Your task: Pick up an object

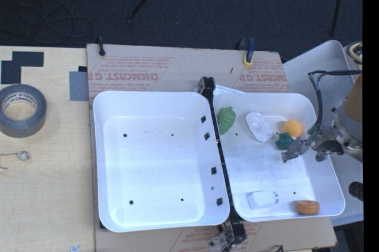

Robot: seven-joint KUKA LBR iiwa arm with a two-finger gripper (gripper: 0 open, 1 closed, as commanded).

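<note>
**Hand hovering over the right bin**

From above, the hand [303, 150] is reaching in from the right and hanging low over the right bin [328, 197], just beside a teal object [284, 140] and an orange ball [292, 128]; whether it is spread or pinching, I cannot tell. A green leafy piece [226, 119] is lying with its long axis running near-to-far by the divider. A roll of grey tape [21, 110] is sitting on the wooden desk [47, 197], far left.
</note>
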